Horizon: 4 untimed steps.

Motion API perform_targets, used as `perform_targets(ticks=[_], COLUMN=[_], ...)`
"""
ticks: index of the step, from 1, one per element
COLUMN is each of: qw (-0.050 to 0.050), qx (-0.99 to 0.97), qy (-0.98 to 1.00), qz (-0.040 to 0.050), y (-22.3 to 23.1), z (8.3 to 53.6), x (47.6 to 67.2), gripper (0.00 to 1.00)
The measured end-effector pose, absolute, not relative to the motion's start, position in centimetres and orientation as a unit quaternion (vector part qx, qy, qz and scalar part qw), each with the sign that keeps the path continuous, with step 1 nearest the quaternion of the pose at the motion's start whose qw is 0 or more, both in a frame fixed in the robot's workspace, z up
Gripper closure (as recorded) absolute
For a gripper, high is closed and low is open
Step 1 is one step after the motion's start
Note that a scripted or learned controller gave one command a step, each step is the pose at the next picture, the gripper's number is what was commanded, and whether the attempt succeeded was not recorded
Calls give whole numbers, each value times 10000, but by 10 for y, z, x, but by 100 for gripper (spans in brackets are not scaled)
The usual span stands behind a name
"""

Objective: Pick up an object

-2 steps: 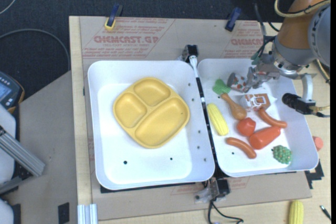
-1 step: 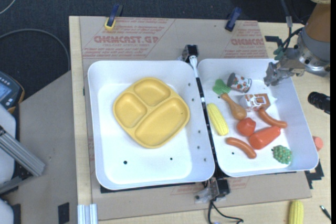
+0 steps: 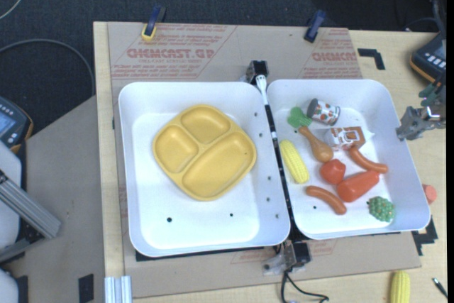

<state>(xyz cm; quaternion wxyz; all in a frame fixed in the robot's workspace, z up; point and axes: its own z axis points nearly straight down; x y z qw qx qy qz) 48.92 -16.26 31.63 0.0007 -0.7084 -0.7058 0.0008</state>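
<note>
Two white bins sit side by side. The left bin [image 3: 142, 223] holds a yellow tray [image 3: 204, 151]. The right bin [image 3: 397, 124] holds toy food: a corn cob [image 3: 294, 160], sausage [image 3: 326, 199], carrot [image 3: 358, 185] and broccoli [image 3: 381, 208]. The gripper [image 3: 417, 121] hovers at the right bin's right rim; its state cannot be told. The carrot lies nearest, down and left of it, long axis slanting.

Saw two white bins [image 3: 135, 152], a yellow plate [image 3: 204, 151], yellow corn [image 3: 294, 160], a red tomato [image 3: 332, 171], red-orange sausages [image 3: 326, 199], green broccoli [image 3: 381, 208], and red words on the tan surface [image 3: 227, 53].
</note>
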Motion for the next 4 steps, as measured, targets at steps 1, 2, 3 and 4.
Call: perform_targets(ticks=[1,2,3,4], qw=[-56,-66,28,-51], qx=[-7070,-7064,-7070,-7062], qy=[-7072,-7078,-7073,-7079], qz=[-25,-33,16,-28], y=[-169,-166,-150,-141], z=[401,492,416,510], x=[480,480,479,480], gripper=[100,100,100,100])
